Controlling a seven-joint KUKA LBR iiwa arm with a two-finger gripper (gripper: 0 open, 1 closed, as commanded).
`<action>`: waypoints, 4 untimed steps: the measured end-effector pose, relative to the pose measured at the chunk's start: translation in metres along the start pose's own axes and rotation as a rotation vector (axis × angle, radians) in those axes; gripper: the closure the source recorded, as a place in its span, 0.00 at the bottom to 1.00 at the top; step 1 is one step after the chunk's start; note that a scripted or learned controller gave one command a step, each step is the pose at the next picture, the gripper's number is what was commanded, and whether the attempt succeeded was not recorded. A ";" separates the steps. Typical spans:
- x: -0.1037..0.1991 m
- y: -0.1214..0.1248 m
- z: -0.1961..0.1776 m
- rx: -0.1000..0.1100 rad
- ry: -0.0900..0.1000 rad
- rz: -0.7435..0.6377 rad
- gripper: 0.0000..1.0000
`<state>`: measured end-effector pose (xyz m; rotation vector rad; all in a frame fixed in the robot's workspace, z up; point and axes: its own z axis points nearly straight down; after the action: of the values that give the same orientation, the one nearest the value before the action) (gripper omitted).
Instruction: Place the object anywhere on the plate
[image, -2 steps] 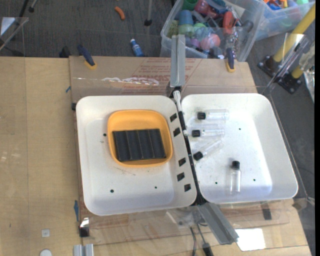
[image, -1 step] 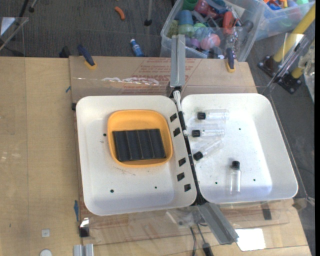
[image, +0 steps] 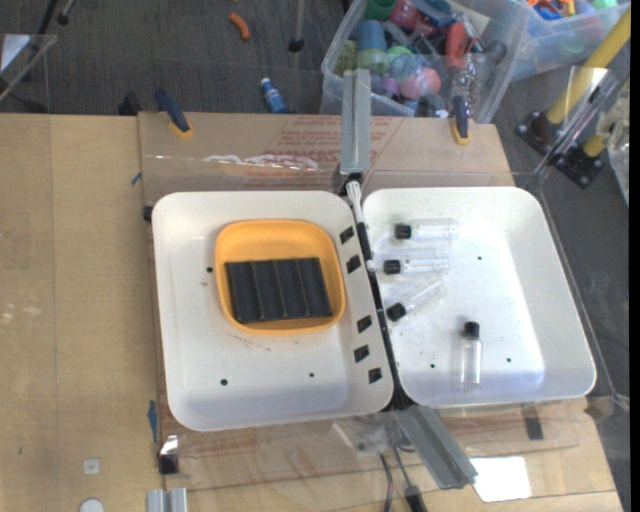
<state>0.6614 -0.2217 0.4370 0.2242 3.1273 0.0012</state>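
Vials (image: 425, 232), four clear ones with black caps, lie loose in the right bin (image: 530, 230), well apart from the orange plate (image: 278, 237) in the left bin (image: 190, 380). A black ridged insert (image: 278, 289) already lies on that plate. Of the end effector's state I cannot tell anything from here.

Risks, as I judge them: the vials are round and glassy, so they may roll or slip from a pinch; the one nearest the plate (image: 412, 300) lies tilted by the divider (image: 362, 300), which could block a clean approach. Their transparent bodies blur into the white bin, so exact outlines are hard to make out.
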 end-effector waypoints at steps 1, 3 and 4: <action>0.000 0.001 0.000 -0.001 0.000 -0.260 1.00; -0.007 0.001 0.000 0.000 -0.004 -0.638 1.00; -0.007 0.001 0.000 0.000 -0.004 -0.957 1.00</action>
<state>0.6680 -0.2213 0.4371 -1.2389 2.8760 -0.0038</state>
